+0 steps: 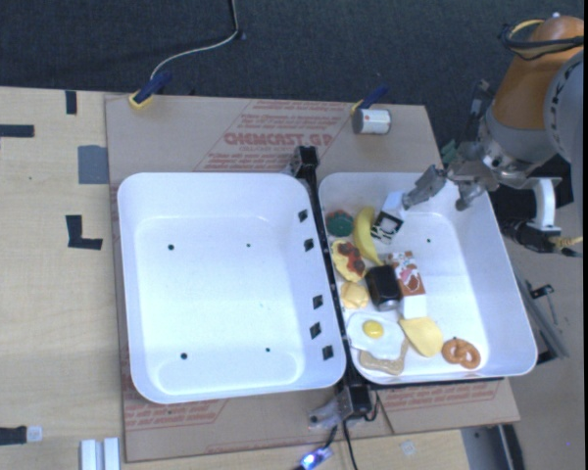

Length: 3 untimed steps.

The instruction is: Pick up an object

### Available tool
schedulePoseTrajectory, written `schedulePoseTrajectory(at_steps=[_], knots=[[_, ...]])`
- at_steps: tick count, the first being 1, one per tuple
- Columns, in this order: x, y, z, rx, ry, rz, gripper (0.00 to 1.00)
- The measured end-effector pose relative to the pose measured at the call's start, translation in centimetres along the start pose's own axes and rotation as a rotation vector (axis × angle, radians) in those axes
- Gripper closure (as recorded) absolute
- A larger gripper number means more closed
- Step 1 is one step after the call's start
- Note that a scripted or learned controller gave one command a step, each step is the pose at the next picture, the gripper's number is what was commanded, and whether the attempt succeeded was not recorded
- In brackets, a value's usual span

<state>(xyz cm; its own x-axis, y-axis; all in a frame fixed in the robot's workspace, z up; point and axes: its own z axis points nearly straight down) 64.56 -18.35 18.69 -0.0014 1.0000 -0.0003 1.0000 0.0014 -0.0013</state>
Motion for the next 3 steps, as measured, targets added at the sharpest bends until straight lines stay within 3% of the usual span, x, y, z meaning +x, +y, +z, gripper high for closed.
schedulePoseTrajectory(at_steps=[1,2,3], knots=[[2.4,1.4,7.6,-0.003,-0.002,0.001,0.0],[0.2,0.7,10.0,-0.007,0.002,0.002,0.0],[7.4,2.4,10.2,-0.001,0.002,-0.005,0.0]])
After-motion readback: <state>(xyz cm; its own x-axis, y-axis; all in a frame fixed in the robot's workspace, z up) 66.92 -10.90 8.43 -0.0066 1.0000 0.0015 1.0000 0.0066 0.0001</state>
